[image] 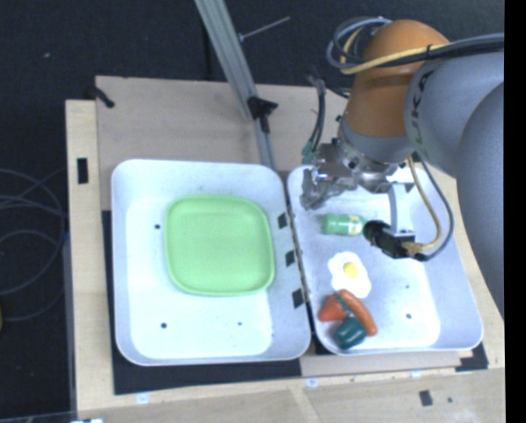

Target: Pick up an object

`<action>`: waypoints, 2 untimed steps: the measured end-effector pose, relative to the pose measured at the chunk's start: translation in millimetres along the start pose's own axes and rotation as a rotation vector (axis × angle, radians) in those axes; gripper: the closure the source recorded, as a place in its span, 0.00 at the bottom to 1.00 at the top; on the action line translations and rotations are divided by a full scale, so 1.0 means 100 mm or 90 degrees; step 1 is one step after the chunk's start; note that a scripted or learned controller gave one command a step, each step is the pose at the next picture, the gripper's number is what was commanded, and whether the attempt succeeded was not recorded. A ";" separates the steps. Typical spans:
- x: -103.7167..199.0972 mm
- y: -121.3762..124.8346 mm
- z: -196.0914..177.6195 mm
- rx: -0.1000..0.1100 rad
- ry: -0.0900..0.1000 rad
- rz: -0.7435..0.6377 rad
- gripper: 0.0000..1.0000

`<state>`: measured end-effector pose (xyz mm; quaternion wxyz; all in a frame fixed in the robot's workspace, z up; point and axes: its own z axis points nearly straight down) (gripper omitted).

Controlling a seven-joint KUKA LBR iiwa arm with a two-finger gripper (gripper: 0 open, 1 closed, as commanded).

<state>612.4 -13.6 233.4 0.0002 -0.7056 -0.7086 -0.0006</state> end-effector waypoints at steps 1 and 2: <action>0.54 0.05 -0.12 -0.001 0.000 0.000 1.00; 0.96 0.11 -0.05 0.001 0.000 0.001 1.00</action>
